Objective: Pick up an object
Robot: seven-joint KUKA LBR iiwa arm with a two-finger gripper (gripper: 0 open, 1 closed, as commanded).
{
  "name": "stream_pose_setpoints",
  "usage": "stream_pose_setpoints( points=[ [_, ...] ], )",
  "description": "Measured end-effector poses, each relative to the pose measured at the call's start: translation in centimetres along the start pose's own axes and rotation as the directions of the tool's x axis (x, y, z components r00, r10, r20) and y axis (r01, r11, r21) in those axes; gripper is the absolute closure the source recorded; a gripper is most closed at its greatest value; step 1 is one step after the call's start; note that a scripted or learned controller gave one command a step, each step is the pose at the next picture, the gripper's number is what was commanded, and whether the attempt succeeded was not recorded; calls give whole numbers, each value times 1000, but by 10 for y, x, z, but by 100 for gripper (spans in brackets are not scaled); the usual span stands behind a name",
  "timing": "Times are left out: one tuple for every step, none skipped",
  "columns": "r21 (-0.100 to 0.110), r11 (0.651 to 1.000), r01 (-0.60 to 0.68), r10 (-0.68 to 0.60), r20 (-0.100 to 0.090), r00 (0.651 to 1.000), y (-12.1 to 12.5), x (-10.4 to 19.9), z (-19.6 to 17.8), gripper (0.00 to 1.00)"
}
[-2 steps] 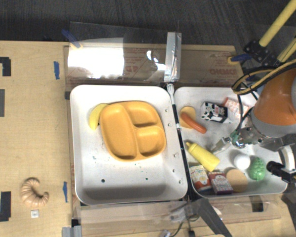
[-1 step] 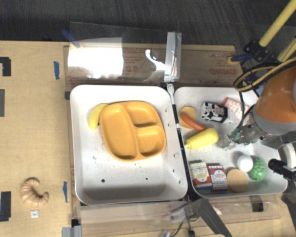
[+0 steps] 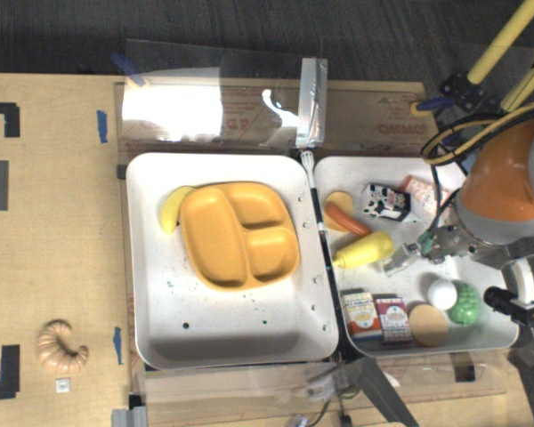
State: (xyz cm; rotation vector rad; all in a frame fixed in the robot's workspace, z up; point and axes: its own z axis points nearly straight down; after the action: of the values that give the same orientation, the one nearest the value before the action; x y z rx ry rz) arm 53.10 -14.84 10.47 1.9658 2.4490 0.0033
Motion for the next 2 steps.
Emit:
stream_pose_setpoints(
  points=[
    [-2, 999, -36, 36, 2, 999, 75, 7, 18, 0],
    [5, 999, 33, -33, -1, 999, 108, 27, -3, 0]
  ],
)
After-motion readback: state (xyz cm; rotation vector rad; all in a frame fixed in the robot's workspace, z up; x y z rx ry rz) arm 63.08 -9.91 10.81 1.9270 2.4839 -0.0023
